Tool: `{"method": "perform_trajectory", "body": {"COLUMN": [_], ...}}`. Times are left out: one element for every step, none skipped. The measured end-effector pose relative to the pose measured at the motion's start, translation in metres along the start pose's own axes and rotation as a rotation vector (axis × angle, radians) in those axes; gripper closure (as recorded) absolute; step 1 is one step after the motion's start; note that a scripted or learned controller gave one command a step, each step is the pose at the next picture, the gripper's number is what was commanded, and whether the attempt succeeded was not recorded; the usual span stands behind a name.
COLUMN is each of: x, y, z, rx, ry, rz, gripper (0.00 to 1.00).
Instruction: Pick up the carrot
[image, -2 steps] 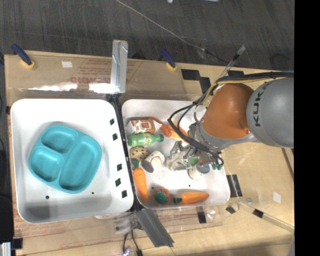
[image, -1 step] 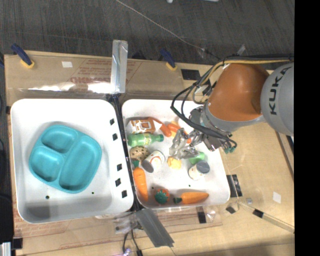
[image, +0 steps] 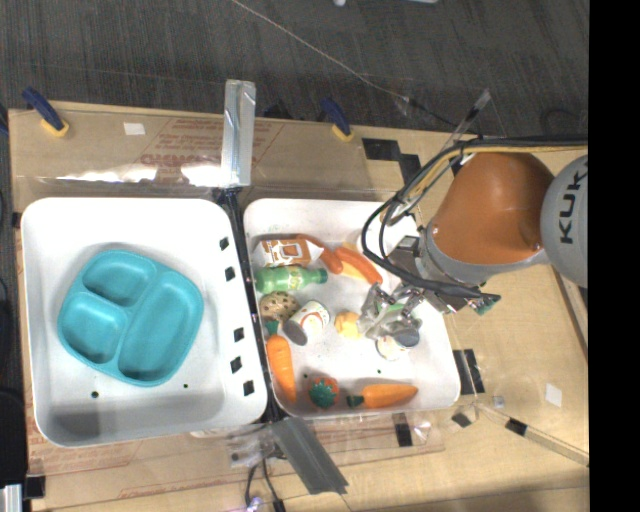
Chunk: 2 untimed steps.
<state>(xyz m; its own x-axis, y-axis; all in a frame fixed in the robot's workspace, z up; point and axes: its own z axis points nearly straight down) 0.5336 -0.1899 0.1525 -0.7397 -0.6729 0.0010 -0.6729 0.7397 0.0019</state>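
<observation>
A smooth, tapered orange carrot (image: 387, 395) is seen lying flat along the right bin's (image: 440, 372) near wall — well below the metallic gripper (image: 392, 318), whose fingers' state cannot be told.

Two white bins side by side on the bench. Left bin (image: 45, 240) held a teal divided plate (image: 130, 315), tilted a bit. Right bin (image: 440, 375) packed with toy food: carrot (image: 388, 395) lying along the near wall, another carrot (image: 281, 368) by the divider, green bottle (image: 290, 279), strawberry (image: 321, 391). Gripper (image: 390, 318) hung low over the right side, near a small white piece (image: 392, 347). Couldn't make out anything held.
</observation>
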Motion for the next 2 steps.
{"method": "perform_trajectory", "body": {"x": [-0.015, -0.001], "y": [0.018, 0.037], "z": [0.061, -0.029], "rx": [-0.001, 0.005], "ry": [-0.001, -0.003], "rz": [-0.305, -0.575], "gripper": [1.0, 1.0]}}
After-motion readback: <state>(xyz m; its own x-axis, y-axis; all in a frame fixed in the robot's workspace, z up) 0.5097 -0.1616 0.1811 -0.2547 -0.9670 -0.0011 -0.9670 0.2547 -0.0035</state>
